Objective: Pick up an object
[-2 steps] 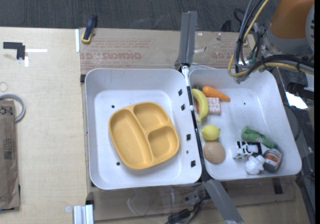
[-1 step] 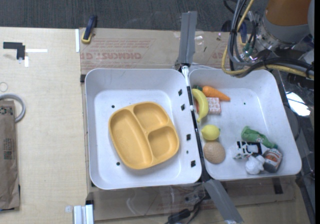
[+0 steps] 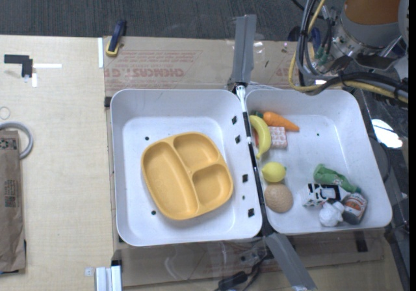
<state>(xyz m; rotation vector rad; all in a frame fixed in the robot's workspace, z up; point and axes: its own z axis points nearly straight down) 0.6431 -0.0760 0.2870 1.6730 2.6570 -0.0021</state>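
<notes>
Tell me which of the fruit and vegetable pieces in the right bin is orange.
The carrot, lying at the far end of the row. The banana and lemon are yellow; the round piece is tan.

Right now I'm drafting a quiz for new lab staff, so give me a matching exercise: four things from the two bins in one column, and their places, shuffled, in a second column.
Things:
1. yellow divided plate
2. carrot
3. lemon
4. small jar

Places:
A. right bin, near its lower right corner
B. left bin, near its middle
C. right bin, upper part, just right of the banana
D. right bin, by the divider, just above the round tan object

Pairs: 1-B, 2-C, 3-D, 4-A
</notes>
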